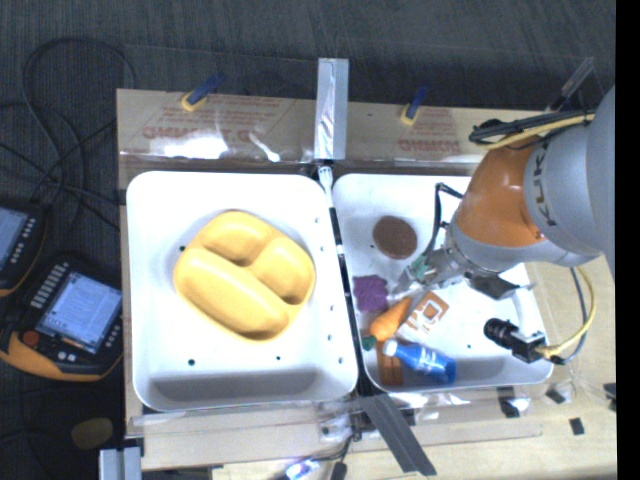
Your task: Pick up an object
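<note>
Two bins (145,268); one yellow bun (244,273)

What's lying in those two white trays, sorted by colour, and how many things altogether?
Yellow: 1, the big soft lump in the left tray
Brown: 1, the disc
Purple: 1, the small piece
Orange: 1, the carrot
Blue: 1, the bottle
White with orange print: 1, the card
Total: 6, with 5 in the right tray; some may be hidden under the arm.

One fixed camera looks down, slanted, on both bins (140,268).
</note>
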